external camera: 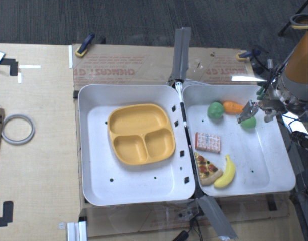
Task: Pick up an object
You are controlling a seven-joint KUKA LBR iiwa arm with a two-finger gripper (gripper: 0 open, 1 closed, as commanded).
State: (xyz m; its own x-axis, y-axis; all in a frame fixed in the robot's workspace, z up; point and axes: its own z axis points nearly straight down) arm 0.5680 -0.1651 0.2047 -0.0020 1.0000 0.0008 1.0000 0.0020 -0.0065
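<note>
Pick pending: gripper [254, 112] low in right bin [274, 185], beside small green object [248, 122]; finger state indiscernible; nothing lifted.

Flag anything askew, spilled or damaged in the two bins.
Nothing stands out. The yellow tray lies flat in the left bin, slightly rotated. The box, pizza slice and banana lie loose but intact in the right bin.

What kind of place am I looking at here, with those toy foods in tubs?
Most likely a robotics lab or test bench. A robot arm reaches over two white bins clamped to a cardboard-covered bench, one bin with toy food like a banana, the other with a yellow divided tray.
</note>
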